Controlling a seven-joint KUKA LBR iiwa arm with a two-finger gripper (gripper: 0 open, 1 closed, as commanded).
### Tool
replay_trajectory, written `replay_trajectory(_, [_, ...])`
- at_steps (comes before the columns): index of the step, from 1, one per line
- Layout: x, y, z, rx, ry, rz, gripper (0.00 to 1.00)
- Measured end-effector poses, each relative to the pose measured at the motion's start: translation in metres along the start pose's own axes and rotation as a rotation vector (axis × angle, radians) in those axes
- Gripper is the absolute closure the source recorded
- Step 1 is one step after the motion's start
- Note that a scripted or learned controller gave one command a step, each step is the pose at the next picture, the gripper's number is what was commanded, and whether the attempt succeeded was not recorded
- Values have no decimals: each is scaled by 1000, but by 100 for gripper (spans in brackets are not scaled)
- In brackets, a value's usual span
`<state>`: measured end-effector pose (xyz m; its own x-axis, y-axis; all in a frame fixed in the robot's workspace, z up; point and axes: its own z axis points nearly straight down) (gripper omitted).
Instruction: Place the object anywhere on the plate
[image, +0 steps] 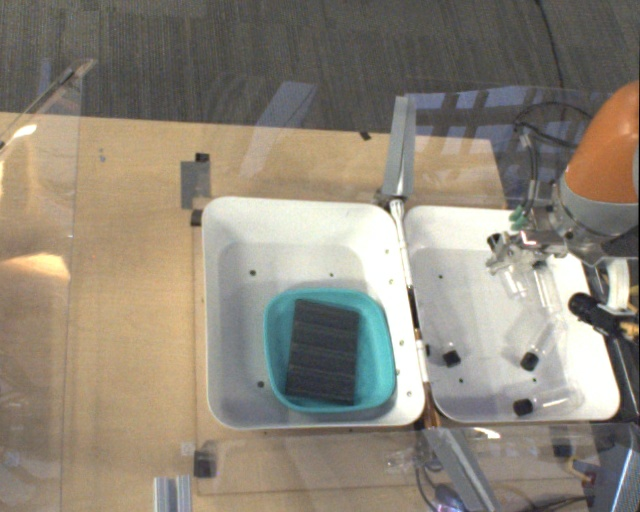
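Left bin (225, 300): a shallow white tray with rounded corners and smooth walls, standing on the wooden bench (110, 300). It holds the plate.
Plate (378, 345): a teal, squarish dish with rounded corners and a raised rim, sitting toward the near right part of the left bin, close to the bin's right wall.
Object (323, 351): a dark grey, ribbed rectangular block lying flat on the plate, slightly tilted, its long side running from far to near. It covers much of the plate's middle, and teal shows on all sides of it.
Right bin (460, 300): the same white tray shape, touching the left bin along a shared edge. Inside it lie a few small dark bits near the bottom, and clear, see-through parts that are hard to make out.
Gripper (535, 300): reaching down over the right bin from the right, below the arm's orange band (605, 150). Its fingers look clear and thin; how far apart they stand cannot be told, and nothing can be seen between them.
Object and gripper: well apart, the object in the left bin on the plate, the gripper over the right bin, with the bins' shared walls between them.
Bench: light wood, matte, with small dark metal brackets by the bins' corners.
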<state>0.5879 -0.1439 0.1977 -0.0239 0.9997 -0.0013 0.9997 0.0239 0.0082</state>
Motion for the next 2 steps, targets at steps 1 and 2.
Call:
replay_trajectory(1, [69,-99,12,6,1,178,100])
replay_trajectory(2, [153,-55,-9,3,2,26,100])
